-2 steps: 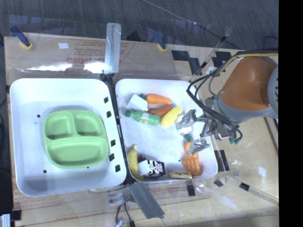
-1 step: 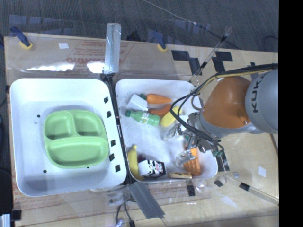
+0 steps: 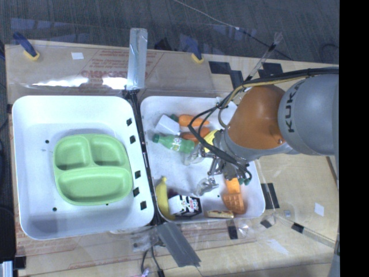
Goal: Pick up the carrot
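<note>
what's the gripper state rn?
Gripper: low in the right bin, over the clutter beside an orange item; open or closed cannot be told, no hold visible.

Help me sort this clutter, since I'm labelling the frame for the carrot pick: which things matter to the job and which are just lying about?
Belongs to the job:
carrot
gripper
right bin

Just lying about:
green divided plate
left bin
green bottle
banana
orange toy block
black-and-white carton
</note>
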Available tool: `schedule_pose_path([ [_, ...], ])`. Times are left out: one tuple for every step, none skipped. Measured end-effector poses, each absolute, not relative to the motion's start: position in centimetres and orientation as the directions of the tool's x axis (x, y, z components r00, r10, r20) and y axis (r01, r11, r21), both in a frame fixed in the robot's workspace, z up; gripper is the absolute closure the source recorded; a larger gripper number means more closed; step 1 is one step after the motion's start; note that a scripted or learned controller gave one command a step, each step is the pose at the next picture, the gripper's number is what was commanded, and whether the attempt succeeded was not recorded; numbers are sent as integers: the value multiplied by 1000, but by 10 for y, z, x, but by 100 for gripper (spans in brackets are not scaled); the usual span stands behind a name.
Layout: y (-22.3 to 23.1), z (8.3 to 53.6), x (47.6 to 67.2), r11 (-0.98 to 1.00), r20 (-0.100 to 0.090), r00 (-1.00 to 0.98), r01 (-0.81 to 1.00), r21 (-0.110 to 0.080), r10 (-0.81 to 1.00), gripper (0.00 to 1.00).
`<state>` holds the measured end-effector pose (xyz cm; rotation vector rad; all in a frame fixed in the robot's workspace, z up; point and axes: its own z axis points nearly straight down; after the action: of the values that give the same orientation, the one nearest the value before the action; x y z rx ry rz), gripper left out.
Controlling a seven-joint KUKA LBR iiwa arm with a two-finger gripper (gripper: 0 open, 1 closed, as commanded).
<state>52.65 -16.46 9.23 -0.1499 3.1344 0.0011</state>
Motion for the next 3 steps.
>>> schedule_pose_path([
  [-209, 94, 628, 990, -4, -990, -143, -2, -143, 0],
  [-198, 93, 576, 999, -1, -999, -39, 0, -39, 0],
  [-209, 92, 532, 985, -1, -985, -170, 0, -170, 0],
])
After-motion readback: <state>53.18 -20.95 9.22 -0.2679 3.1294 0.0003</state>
